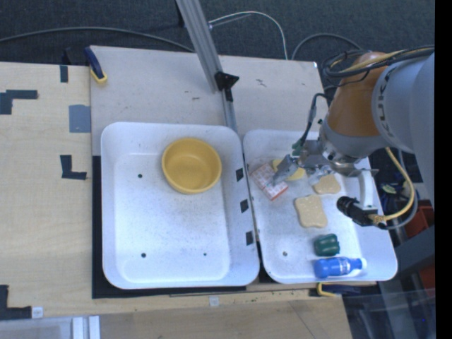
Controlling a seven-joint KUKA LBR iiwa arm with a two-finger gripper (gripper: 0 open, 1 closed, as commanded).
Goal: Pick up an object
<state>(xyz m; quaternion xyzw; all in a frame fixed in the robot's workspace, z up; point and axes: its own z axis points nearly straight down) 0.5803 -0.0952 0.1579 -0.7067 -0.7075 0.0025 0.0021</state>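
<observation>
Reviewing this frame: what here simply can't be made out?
- Gripper, camera view: small and blurred against the items under it; finger state and any contact unreadable.
- Checkered packet: print too small to read.
- Yellow item: mostly covered by the gripper and wrist, so its shape is unclear.
- Blue bottle: label too small to read.
- Right bin: far side hidden by the arm.
</observation>
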